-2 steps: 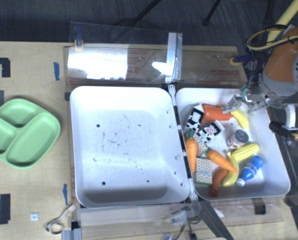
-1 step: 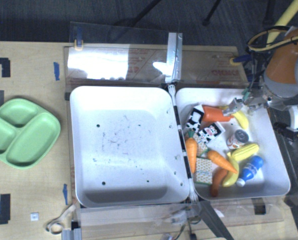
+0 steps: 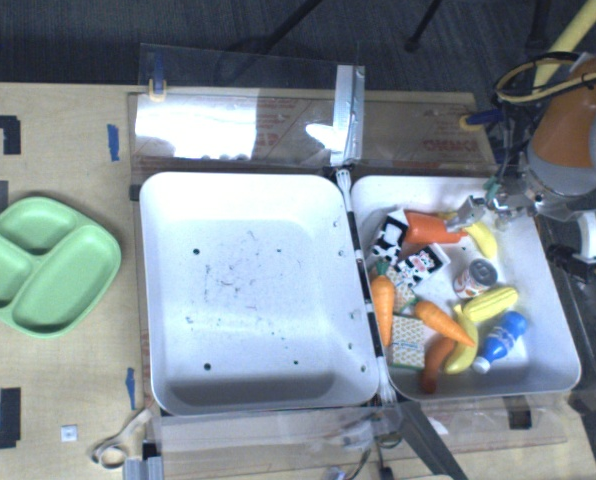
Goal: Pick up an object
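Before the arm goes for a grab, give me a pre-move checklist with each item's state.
1. Objects available in right bin: ok, carrots, bananas, a blue bottle are piled there.
2. Gripper over the pile: ok, at its upper edge by an orange item.
3. Finger state: cannot tell.
4. Target isolated: not ok, items touch and overlap.
5. Left bin ready for a drop: ok.

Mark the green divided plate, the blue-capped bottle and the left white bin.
Green divided plastic plate (image 3: 46,264), camera view, on its large compartment.
Small blue-capped bottle (image 3: 500,341), camera view, on its body.
Left shallow white bin (image 3: 248,278), camera view, on its bare floor.
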You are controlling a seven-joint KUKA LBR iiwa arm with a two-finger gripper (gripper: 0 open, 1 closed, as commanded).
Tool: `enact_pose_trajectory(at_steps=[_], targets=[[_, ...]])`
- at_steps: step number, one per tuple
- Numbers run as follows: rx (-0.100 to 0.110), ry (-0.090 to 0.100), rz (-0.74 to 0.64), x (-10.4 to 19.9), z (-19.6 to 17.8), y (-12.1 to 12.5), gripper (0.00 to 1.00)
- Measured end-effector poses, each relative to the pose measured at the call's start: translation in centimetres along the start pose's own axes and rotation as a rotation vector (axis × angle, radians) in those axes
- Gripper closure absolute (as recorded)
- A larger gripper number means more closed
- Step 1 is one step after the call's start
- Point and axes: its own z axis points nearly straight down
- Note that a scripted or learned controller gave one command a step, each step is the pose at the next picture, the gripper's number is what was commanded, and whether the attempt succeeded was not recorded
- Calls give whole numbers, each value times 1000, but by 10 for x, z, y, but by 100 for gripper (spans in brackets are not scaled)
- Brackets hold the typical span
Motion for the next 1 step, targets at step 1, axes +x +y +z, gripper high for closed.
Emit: enact_pose_trajectory(at_steps=[1], targets=[[-1,6,-126,-6,0,3,0]])
